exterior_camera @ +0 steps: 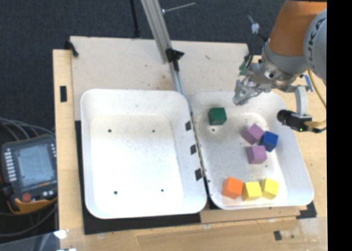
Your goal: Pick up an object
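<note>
A: Green foam cube sits alone, upper left of the right shallow white plastic bin. Claw position?

B: Grey two-finger claw hangs over that bin's far rim, right of the cube, apart from it. Nothing between its tips; open or closed, cannot tell.

A: Others?

B: Two purple foam cubes beside a blue foam cube, mid-bin. Orange foam cube and two yellow foam cubes line the near edge. Left white bin adjoins on the worktop.

Seven small cubes lie in the right bin: green, two purple, blue, orange, two yellow.
</note>
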Action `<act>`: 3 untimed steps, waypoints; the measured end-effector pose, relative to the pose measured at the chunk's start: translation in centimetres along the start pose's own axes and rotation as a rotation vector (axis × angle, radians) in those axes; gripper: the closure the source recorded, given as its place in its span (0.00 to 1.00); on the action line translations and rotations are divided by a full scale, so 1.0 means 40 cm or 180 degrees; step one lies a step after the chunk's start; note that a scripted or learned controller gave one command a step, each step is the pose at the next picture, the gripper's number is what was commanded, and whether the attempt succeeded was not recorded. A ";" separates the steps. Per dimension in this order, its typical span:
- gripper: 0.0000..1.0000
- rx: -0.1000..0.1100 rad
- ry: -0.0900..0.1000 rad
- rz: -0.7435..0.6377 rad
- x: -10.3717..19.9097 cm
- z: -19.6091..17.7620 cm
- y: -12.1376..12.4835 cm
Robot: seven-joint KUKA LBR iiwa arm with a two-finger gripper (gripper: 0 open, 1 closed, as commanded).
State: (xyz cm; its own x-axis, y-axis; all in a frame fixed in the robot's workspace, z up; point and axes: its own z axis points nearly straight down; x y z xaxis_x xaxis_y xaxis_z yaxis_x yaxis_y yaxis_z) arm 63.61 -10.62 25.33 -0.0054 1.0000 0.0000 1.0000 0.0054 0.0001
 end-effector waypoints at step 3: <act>1.00 -0.0008 0.0003 -0.0006 0.385 0.006 0.062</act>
